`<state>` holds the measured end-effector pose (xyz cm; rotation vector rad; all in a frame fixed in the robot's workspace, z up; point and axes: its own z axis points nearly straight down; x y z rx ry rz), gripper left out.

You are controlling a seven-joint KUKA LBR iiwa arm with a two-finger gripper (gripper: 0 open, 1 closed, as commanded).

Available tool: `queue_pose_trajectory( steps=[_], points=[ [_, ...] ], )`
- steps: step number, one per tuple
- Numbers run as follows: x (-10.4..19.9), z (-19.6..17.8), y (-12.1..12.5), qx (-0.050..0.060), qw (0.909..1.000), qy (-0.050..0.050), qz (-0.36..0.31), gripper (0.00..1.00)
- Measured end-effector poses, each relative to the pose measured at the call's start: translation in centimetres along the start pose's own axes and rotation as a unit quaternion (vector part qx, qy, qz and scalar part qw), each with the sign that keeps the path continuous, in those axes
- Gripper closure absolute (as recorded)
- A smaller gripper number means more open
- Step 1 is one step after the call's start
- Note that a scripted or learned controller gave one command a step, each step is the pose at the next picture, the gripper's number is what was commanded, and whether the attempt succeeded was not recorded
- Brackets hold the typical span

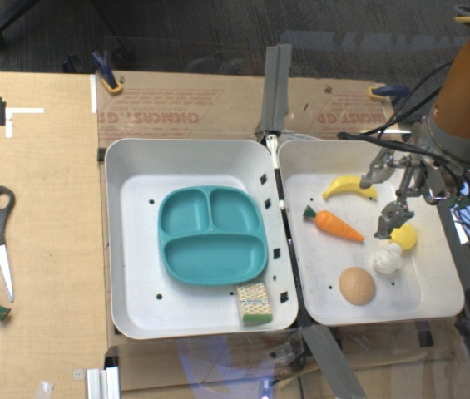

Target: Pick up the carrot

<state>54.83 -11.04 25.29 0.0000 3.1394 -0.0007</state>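
The carrot [335,224] lies in the right bin [434,306], in the left-centre part of it, its green-tipped stub end toward the upper left and its orange point toward the lower right, so its long axis runs on a slant across the bin floor. The gripper [394,217] hangs over the same bin, to the right of the carrot and roughly level with it, just above a yellow lemon-like piece [404,237] and near a white lump [386,261]. Its two fingers appear spread apart with nothing between them, though the tips are small and dark against the clutter. A banana [350,187] sits toward the upper middle of the bin, between carrot and gripper but higher in the frame, and a tan egg [356,286] lies lower down. To reach the carrot, the gripper would likely need to shift left in the frame and set its fingers across the slanted axis.
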Motion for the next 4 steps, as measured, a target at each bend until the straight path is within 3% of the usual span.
queue_pose_trajectory(
  steps=[1, 2, 3, 4],
  points=[
    [-2.1, 16.0, 0.5, 0.000, 0.9957, -0.001, -0.093, 0.00],
    [0.8, 15.9, 1.1, 0.000, 0.9970, 0.000, -0.077, 0.00],
    [0.7, 14.9, 1.2, 0.000, 0.9969, -0.002, -0.078, 1.00],
    [1.0, 6.0, 6.3, -0.001, 0.9629, -0.001, -0.270, 1.00]
  ],
)
